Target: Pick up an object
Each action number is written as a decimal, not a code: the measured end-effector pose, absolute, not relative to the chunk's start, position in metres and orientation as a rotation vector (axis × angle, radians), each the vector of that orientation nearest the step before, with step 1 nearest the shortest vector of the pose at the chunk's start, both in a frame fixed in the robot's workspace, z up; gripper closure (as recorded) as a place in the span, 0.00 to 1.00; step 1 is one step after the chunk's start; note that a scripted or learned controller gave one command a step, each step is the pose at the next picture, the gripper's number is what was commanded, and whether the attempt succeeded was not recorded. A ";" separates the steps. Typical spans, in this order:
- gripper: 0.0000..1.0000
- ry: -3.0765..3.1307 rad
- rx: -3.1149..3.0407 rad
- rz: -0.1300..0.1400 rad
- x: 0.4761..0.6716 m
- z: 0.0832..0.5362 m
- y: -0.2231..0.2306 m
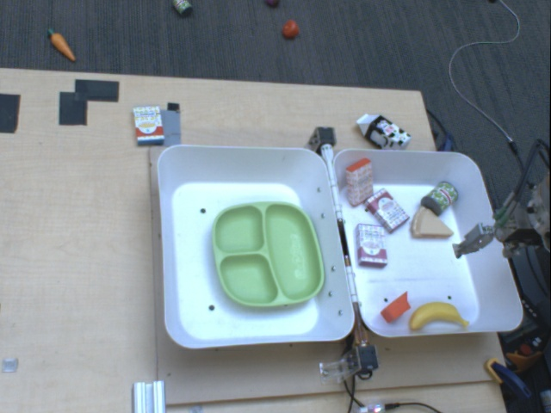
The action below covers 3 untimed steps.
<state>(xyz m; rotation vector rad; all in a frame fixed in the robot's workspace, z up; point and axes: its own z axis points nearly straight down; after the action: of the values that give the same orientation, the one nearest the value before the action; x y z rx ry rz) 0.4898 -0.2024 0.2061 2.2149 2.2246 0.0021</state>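
Two white bins on a wooden bench, gripper at the right bin's edge

The bench [77,256] is pale wood with black tape patches [86,100], and the floor [387,24] is dark ribbed carpet. The left bin [172,231], of smooth white plastic, holds a light green plate [268,254] with three compartments. The right bin [430,269] holds the objects to pick: a yellow banana [437,316], a red piece [395,307], a tan wedge [430,224], a green can [440,197] and three red-and-white cartons [371,245]. Their labels are too small to read. The gripper [479,237] is over the right side of this bin, near the wedge. I cannot tell if it is open or closed.
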 end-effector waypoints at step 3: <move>1.00 2.216 2.208 0.017 0.492 0.098 -0.086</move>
<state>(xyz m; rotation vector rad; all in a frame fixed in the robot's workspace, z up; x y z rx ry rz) 0.4921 -0.0855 0.0984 2.2077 2.2159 0.0172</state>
